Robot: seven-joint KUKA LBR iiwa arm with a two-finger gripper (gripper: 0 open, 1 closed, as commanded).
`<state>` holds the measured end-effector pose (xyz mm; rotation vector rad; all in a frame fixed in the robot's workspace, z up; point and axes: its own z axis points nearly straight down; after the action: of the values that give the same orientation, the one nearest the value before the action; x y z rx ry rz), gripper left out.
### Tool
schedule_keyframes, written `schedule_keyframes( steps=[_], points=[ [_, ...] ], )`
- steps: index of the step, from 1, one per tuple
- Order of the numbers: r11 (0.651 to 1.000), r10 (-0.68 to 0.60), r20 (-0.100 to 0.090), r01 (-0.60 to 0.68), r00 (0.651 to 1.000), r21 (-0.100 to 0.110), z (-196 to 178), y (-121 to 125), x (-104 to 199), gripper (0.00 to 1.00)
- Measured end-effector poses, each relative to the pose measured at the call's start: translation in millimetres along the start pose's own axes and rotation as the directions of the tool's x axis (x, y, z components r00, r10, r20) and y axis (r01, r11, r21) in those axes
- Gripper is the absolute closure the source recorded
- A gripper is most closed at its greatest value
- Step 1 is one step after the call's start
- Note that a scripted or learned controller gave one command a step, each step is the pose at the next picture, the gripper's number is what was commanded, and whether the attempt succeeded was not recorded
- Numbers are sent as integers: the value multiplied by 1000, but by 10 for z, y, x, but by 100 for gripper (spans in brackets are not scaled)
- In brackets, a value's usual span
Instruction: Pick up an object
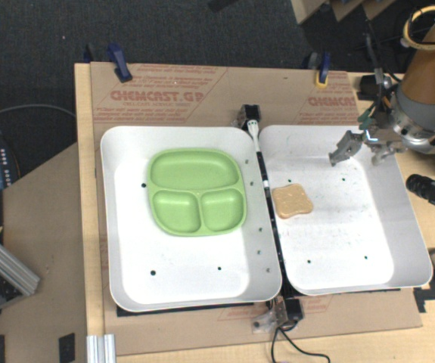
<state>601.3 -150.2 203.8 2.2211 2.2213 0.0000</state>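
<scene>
The gripper (361, 147) hangs over the right bin (368, 255) near its two o'clock corner, with its two fingers spread apart and nothing between them. The piece of toast (291, 201) lies flat at the bin's nine o'clock edge, well apart from the gripper. The left bin (126, 271) holds a green divided plate (197, 190) toward twelve o'clock
</scene>
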Motion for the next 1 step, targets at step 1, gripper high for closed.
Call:
schedule_keyframes(
  steps=[1],
  points=[
    [1000, -7, -5, 7, 1000, 4, -244, -609, 769, 0]
  ],
)
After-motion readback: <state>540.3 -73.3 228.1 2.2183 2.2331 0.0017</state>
